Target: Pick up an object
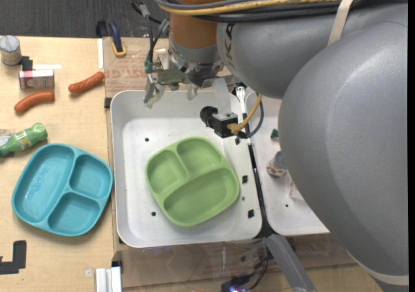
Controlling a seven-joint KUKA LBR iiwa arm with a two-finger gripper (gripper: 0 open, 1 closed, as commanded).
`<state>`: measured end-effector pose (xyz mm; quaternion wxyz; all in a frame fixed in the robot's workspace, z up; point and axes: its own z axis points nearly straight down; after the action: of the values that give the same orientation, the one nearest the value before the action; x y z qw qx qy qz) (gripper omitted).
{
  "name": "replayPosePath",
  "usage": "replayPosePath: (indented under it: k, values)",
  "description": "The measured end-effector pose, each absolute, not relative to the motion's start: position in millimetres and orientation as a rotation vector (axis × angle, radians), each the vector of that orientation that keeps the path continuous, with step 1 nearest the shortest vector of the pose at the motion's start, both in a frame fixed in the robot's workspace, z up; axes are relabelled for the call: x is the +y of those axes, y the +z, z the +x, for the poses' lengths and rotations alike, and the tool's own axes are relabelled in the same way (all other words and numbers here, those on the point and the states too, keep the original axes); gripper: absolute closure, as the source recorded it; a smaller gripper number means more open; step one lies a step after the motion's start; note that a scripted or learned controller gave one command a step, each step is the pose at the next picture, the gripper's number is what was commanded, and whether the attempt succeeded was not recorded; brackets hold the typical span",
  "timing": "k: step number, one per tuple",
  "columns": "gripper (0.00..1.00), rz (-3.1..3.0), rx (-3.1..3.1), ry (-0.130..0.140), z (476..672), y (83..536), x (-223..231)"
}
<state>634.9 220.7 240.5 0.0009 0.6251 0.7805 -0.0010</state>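
One green tray [192,182] in left bin [130,154], gripper [170,93] spread above, apart

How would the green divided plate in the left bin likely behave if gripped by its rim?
The green divided plate looks like rigid moulded plastic, so probably stiff and light. Its smooth, glossy raised rim may slip between the fingers. Lying flat on the bin floor, it should slide rather than roll.

A light green divided plate [192,182] lies in a white bin [130,219]; a teal divided plate [62,188], two orange-red sausages [85,82], and a green bottle [24,139] rest on the pale tan counter [58,115]; the arm [311,37] is grey with an orange band
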Motion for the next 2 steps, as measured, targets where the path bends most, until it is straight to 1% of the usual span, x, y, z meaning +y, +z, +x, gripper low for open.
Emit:
replayPosePath:
  k: [1, 2]
  values:
    - [0.0, 2.032, 2.395, -0.005, 547.6, 235.4, 141.0]
    - [0.0, 2.162, 2.272, 0.009, 519.0, 94.3, 200.3]
